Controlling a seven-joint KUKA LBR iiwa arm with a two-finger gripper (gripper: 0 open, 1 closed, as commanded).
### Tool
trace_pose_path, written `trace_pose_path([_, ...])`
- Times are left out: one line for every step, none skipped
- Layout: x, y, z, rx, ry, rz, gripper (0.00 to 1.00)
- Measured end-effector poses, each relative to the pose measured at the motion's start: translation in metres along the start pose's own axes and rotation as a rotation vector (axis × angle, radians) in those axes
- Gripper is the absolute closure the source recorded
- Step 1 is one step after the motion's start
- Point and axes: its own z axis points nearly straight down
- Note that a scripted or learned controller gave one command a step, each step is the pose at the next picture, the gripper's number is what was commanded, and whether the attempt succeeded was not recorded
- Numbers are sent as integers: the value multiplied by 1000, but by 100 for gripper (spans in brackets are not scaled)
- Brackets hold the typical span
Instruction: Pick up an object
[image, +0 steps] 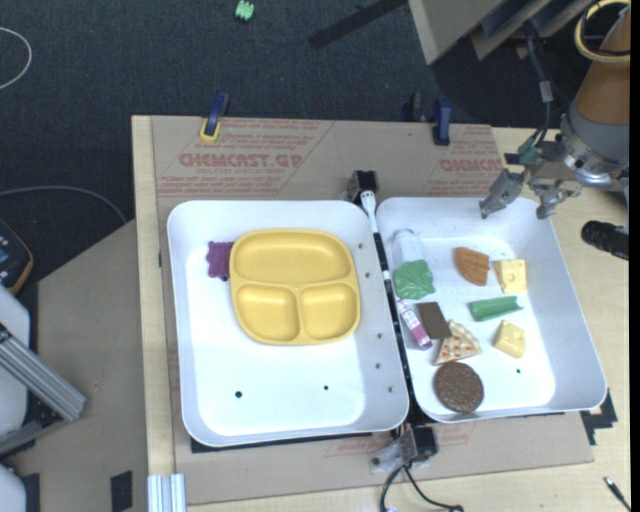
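My gripper (520, 203) hangs above the far edge of the right bin (580, 350), fingers spread open with nothing between them. Below it in that bin lie several toy foods: an orange bread piece (472, 265), a yellow cheese block (512, 274), a green pepper strip (494, 307), a second cheese wedge (510, 339), a pizza slice (457, 346), a brown chocolate square (434, 319), a round brown cookie (458, 386), a green leafy piece (413, 278), a white bottle (404, 243) and a pink tube (414, 326).
The left bin (200, 380) holds a yellow three-compartment tray (294, 284) with a purple object (218, 258) at its left side. Clamps (211, 125) grip the bench's far edge. The arm's orange band (606, 95) is at the top right.
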Motion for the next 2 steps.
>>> trace_pose_path([1,3,-10,-15,-3,-3,0])
trace_pose_path([2,6,32,-12,-3,-5,0])
